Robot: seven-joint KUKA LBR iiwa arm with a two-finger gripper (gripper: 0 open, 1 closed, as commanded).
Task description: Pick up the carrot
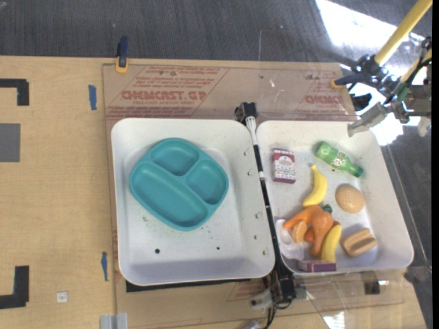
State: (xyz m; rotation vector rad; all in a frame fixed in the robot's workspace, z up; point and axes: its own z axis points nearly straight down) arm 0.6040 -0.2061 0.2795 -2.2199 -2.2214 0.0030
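The orange carrot (310, 223) lies in the right white bin (300, 141), toward its front edge, in a tight cluster of toy food. A small yellow banana (332, 242) leans against its right side. A peach-coloured piece (300, 233) touches its left. A larger banana (317, 187) lies just behind it.
The right bin also holds a green bottle (337, 158), a red and white carton (284, 166), a tan round bun (350, 199), a burger (359, 241) and a purple item (315, 266). A teal divided plate (180, 182) lies in the left bin (137, 252). Clamps and a yellow rod (405, 26) stand at the far right.
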